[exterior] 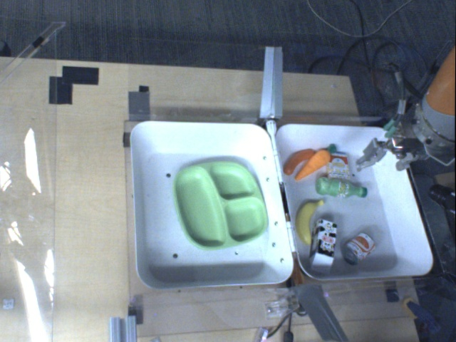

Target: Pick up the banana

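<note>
Still well apart from the banana (307,221): gripper (385,155), fingers spread and empty, at right bin's (406,212) far edge. Best lowered leftward, clear of bottle (340,188), carton (325,239).

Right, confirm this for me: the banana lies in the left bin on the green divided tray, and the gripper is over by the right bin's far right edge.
One thing is wrong. The camera view shows the banana in the right bin, near its left wall, beside the cow-print carton. The green divided tray in the left bin has no banana on it. The gripper is indeed by the right bin's far right edge.
</note>
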Available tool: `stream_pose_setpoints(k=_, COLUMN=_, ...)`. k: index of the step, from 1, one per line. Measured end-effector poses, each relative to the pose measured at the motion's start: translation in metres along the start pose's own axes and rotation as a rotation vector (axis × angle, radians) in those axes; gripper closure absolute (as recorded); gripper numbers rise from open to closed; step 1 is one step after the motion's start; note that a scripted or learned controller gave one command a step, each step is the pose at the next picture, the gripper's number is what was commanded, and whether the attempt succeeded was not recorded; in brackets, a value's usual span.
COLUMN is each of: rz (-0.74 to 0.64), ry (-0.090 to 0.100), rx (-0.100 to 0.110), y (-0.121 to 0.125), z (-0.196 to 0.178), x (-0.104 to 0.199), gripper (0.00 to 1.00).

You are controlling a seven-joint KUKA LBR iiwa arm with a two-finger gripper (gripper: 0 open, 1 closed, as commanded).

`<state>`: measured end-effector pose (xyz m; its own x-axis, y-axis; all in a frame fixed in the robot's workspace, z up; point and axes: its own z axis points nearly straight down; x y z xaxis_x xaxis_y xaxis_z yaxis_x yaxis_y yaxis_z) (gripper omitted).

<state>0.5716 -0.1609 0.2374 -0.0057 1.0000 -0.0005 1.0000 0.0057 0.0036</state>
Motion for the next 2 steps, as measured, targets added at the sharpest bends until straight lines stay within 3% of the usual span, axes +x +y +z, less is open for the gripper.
stream_pose_setpoints(k=1, rz=-0.113, ry=0.0, rx=-0.001, y=-0.008, z=0.064, x=0.063, gripper=0.0)
stream_pose_setpoints(k=2, rz=-0.319, ry=-0.005, rx=-0.038, y=-0.054, z=0.136, x=0.078, gripper=0.0)
